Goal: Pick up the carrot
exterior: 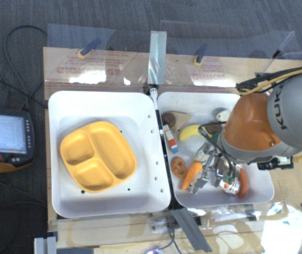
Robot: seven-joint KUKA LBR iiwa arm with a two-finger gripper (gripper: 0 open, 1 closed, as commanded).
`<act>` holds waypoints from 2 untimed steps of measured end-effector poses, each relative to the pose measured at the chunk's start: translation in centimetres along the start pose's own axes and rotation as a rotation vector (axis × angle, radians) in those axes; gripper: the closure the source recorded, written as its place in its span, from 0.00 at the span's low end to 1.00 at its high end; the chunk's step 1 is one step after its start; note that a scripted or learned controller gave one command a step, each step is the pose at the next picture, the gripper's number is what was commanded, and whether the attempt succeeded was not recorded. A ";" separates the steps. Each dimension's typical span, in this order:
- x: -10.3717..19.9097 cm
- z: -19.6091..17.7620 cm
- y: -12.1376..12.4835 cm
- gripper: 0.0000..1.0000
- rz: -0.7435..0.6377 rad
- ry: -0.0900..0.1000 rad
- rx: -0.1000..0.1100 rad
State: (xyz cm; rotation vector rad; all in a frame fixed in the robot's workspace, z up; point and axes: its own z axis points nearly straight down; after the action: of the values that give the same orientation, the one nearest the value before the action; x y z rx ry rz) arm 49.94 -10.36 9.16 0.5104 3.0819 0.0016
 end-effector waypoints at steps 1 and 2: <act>1.0 0.0 0.1 0.00 0.267 -0.004 0.000; 0.8 -1.2 0.2 1.00 0.265 -0.009 -0.001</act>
State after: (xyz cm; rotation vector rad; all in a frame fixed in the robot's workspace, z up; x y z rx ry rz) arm 49.26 -9.90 10.34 0.9110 2.9793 0.0039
